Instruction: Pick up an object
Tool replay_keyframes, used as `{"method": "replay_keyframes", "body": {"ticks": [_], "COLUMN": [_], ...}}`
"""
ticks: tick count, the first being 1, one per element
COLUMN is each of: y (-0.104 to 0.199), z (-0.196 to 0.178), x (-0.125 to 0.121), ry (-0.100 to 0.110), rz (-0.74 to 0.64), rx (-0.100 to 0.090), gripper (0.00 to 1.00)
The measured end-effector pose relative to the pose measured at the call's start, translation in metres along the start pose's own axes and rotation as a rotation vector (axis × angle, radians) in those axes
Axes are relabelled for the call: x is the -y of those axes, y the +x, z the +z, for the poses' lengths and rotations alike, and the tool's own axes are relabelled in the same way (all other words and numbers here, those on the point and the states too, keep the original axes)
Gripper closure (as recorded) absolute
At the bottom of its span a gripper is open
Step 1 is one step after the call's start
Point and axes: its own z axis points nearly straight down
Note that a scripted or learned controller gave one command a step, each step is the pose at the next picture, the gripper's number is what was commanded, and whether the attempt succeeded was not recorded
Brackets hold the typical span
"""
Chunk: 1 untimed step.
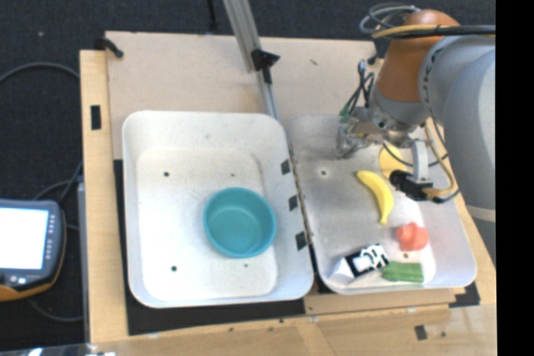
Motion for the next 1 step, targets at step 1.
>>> {"method": "replay_keyframes", "body": {"ticks": [1], "y": [0.0036], "z": [-0.0451], "x": [-0.0031], "ry": [-0.002], "rz": [-0.007], "rx": [-0.003], "gripper": [1.00]}}
